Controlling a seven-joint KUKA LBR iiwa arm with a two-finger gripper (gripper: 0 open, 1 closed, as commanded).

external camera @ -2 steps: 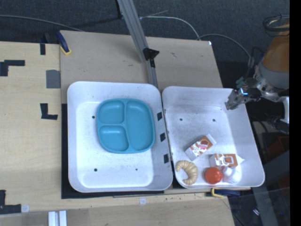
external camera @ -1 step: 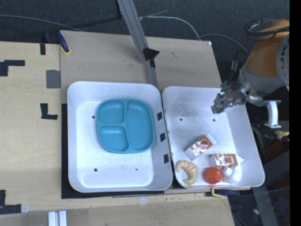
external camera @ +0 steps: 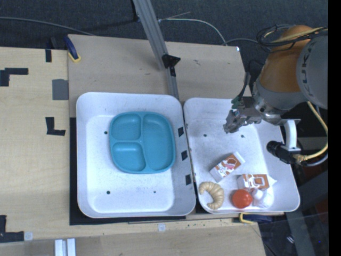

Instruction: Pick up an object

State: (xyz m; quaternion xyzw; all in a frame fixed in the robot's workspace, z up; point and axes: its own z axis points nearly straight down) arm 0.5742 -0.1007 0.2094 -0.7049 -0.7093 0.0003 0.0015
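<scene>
**Gripper poised above the right bin, no object taken yet**

We see the candidates at lower right of the frame: a small white-and-red carton (external camera: pixel 227 166), a tan croissant-shaped pastry toy (external camera: pixel 213 194), a round red tomato-like ball (external camera: pixel 241 198) and a second white-and-orange packet (external camera: pixel 257 182), all in the right white bin (external camera: pixel 198 111). We judge the approach step is in hand; next comes descent onto one piece. The grey two-finger gripper (external camera: pixel 233 122) hangs over bare floor at upper centre-right, carrying nothing; we cannot tell its opening.
</scene>
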